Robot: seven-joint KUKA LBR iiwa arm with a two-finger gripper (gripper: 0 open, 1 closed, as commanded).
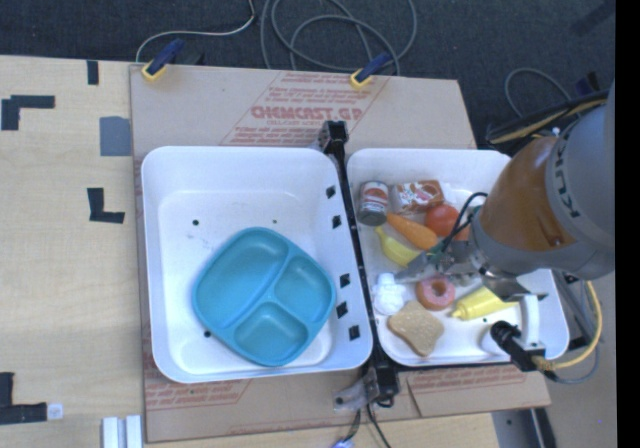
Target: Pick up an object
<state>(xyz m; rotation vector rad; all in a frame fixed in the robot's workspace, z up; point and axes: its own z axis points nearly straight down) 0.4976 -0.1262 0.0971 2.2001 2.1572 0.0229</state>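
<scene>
Reaching into right white bin [560, 336] from 3 o'clock; gripper [432, 261] low over toy food, beside pink ring donut [436, 292] at bin centre, orange carrot [412, 230] at 12. Grip state: cannot tell. Approach step, probably; next needs straight descent, then closing.

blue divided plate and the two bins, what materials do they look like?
Blue divided plate: likely moulded plastic, a uniform matte teal with soft rounded compartment ridges and no glare. Left bin and right bin: probably thin formed plastic, smooth white with rounded corners and a slight sheen; the look alone cannot rule out coated metal.
</scene>
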